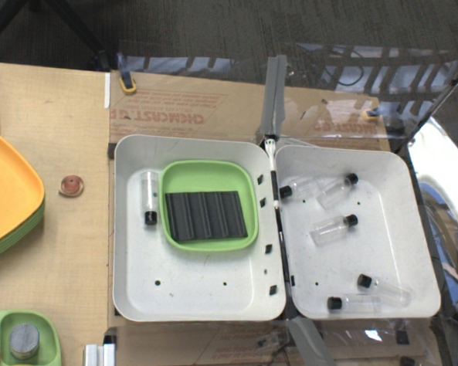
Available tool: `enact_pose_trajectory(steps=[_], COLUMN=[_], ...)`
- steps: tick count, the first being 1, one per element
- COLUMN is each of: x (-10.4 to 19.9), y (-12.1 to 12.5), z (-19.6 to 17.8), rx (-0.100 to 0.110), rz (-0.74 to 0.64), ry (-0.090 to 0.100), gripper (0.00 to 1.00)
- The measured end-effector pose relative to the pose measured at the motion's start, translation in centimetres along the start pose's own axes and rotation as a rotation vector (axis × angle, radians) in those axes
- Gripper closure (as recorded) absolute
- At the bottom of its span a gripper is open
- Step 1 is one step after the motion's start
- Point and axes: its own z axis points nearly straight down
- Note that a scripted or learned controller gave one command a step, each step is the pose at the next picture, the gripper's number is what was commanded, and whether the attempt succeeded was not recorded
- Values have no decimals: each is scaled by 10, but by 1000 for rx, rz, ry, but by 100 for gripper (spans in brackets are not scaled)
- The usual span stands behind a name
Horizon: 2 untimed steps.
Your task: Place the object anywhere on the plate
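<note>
Whether the gripper is open, closed or gripping anything cannot be told here. Nearest its side, the right bin (412,228) holds several clear vials (332,229) with black caps, scattered well apart from mid-frame to the lower right. In the left bin (198,300), the green plate (210,173) sits in the upper middle and bears a dark ribbed pad (209,216). One more capped tube (149,198) lies just beside the plate's left rim, along the bin wall.

The step in hand looks like the approach: no tube is on the plate yet. The next move calls for a descent over a tube lying flat. Those in the right bin have open floor around them. The tube by the plate is hemmed between rim and wall.
</note>
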Motion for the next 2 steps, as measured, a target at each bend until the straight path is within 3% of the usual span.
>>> enact_pose_trajectory(steps=[2], x=[2], y=[1], z=[0], rx=[0], rz=[89], ry=[0], gripper=[0])
